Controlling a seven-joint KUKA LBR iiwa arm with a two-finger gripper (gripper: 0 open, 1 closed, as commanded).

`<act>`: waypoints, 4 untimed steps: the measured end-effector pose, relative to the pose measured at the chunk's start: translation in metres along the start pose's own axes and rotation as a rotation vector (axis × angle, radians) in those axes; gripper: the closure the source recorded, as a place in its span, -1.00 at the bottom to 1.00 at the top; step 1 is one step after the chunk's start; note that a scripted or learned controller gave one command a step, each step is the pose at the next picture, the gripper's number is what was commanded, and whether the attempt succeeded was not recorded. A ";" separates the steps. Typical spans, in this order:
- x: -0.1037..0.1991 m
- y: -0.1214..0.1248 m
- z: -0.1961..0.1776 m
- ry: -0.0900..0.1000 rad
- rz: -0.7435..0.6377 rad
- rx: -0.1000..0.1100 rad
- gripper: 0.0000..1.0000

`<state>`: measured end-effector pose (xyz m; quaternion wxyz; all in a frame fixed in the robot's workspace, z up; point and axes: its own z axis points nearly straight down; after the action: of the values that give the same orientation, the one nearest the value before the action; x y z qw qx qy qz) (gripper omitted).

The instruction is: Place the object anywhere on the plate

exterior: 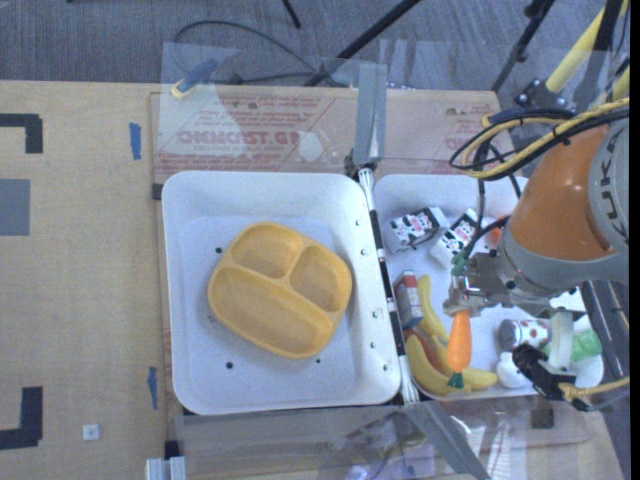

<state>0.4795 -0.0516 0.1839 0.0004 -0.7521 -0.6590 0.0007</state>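
A yellow plate [280, 290] with three compartments lies in the middle of the left white bin [190, 268]. In the right bin, an orange toy carrot [458, 343] stands lengthwise with its green end toward the front, lying over a yellow banana [430, 368]. My gripper [463, 303] is directly over the carrot's upper end, touching or almost touching it. The wrist hides the contact point, so I cannot say whether the carrot is held. The grey and orange arm [560, 218] covers the bin's right half.
The right bin [390, 190] also holds two black-and-white cow toys [415, 228], a small red-and-white tube [408, 298] and white and green items [560, 343] at the front right. The raised divider [378, 268] between the bins separates carrot and plate.
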 end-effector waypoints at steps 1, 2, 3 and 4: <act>0.000 0.001 -0.010 -0.001 -0.002 -0.003 1.00; 0.081 0.030 -0.029 0.000 -0.182 -0.003 1.00; 0.136 0.078 -0.001 -0.001 -0.222 -0.002 1.00; 0.170 0.094 0.026 0.000 -0.490 -0.004 1.00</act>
<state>0.5950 0.1044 0.1573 -0.0013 -0.5697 -0.8218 -0.0007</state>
